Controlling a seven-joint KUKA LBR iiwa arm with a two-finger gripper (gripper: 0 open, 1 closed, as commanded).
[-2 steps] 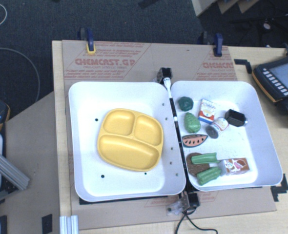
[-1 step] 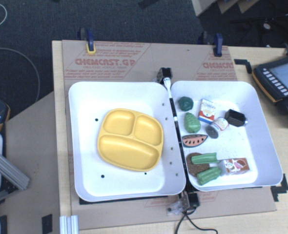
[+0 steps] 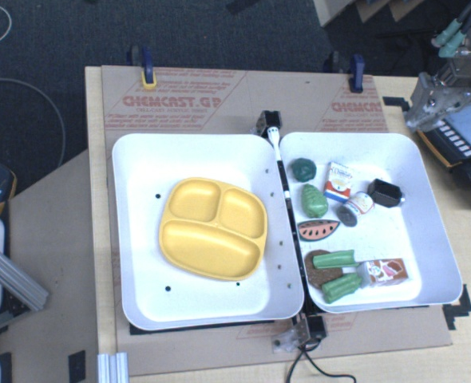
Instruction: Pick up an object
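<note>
The small toys, among them a watermelon slice [image 3: 318, 230] and a green pickle [image 3: 341, 286], lie loose in the bin right of the yellow divided plate [image 3: 213, 228], ready for picking; the pincer's state I cannot tell.

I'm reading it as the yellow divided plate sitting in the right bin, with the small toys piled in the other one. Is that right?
Not quite: the camera view shows the yellow divided plate in the left bin, not the right. The small toys, such as the watermelon slice, are piled in the other one, the right bin.
</note>
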